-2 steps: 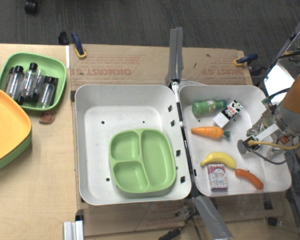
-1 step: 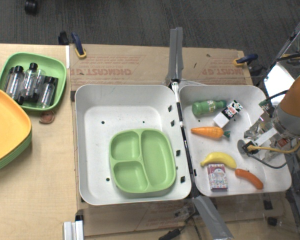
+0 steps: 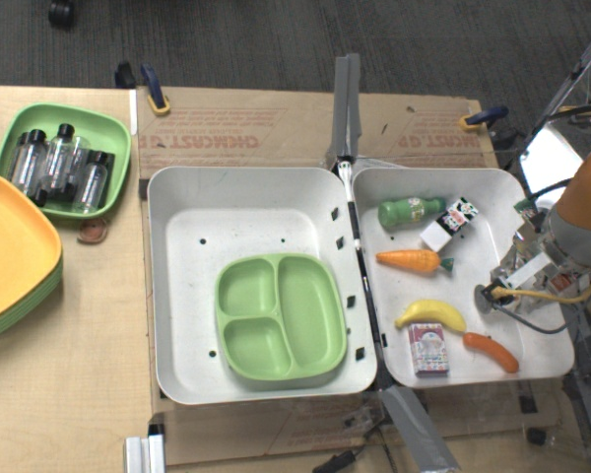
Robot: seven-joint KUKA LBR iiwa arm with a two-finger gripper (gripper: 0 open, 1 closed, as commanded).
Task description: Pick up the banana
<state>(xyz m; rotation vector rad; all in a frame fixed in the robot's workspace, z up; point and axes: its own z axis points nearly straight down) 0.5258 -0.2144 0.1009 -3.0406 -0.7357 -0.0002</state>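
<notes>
While the gripper (image 3: pixel 494 295) is being held low at the right side of the right bin (image 3: pixel 492 183), the state of its fingers cannot be told. Nothing is being gripped visibly. The banana (image 3: pixel 431 313) is lying near the bin's front, between a carrot (image 3: pixel 410 260) and a box (image 3: pixel 428 349), apart from the gripper.

the arm reaches in from the right, wrist angled down-left, pincer (image 3: pixel 490 296) held low.
</notes>
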